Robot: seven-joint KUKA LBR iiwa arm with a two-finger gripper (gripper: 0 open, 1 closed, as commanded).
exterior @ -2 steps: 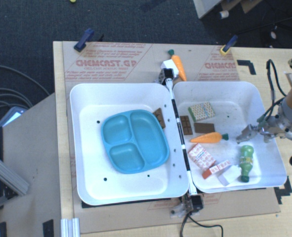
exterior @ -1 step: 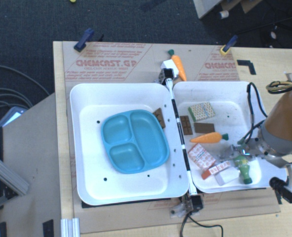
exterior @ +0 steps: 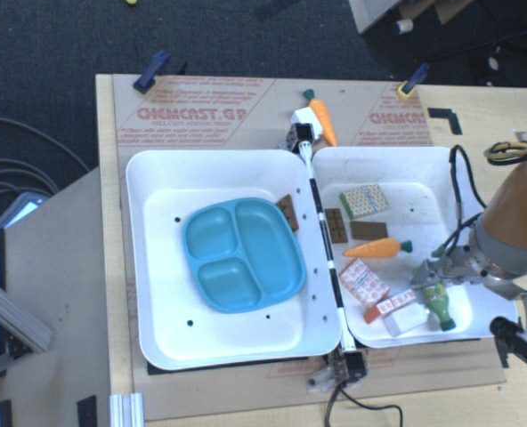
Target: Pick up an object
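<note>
Dark carpet seen behind bench in upper frame. Two white bins set side by side on it. Blue divided plate placed in left bin, frame centre. Gripper lowered into right bin, lower right of frame; finger state cannot be told. Green bottle lies directly beneath gripper, touching or nearly so. Orange carrot seen just to upper left, small packets beside it.
</note>
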